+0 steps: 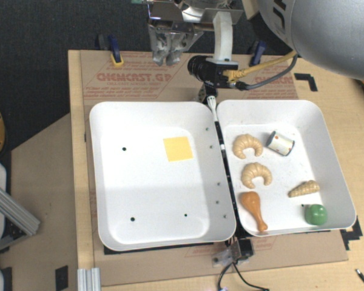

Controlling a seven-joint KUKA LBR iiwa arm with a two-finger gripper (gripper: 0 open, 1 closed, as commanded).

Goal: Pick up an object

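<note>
1. Nearest you, right bin: an orange plastic drumstick (253, 209), likely light, stiff and slick; pinch its thin shaft.
2. Beyond it, two tan croissants (256, 174).
3. Farthest, the pincer (168, 48) hangs holding nothing; whether it's parted, you cannot tell.

Two white bins: left bin (109, 180), right bin (327, 144). One yellow square slice (178, 149). Two croissants: upper croissant (247, 145), lower croissant (256, 174). One drumstick (253, 208). One cone-shaped pastry (304, 189). One green apple (315, 214). One white cylinder (280, 143).
</note>
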